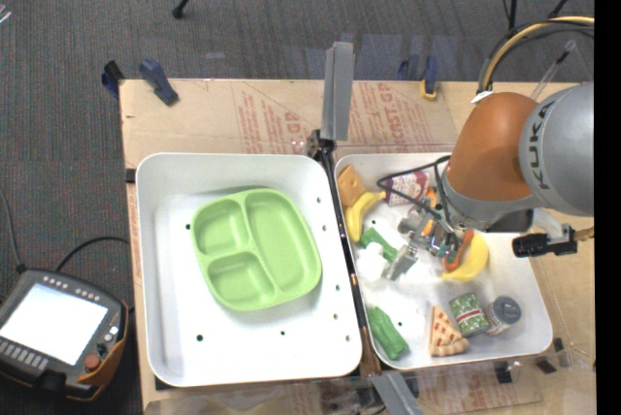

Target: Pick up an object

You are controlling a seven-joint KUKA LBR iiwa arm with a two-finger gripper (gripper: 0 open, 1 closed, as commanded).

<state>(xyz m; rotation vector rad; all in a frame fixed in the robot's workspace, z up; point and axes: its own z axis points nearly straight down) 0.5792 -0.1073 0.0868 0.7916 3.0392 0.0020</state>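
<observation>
Here, gripper (409,253) just above a banana (363,211).

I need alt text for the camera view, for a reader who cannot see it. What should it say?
A grey and orange robot arm reaches from the right, its gripper low over the right bin of toy food, including a pizza slice and a banana. The left bin holds a green divided plate.

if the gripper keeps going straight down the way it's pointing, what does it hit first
Probably the bare floor of the right bin beside the white object. The gripper points down and left; depth is unclear.
</observation>
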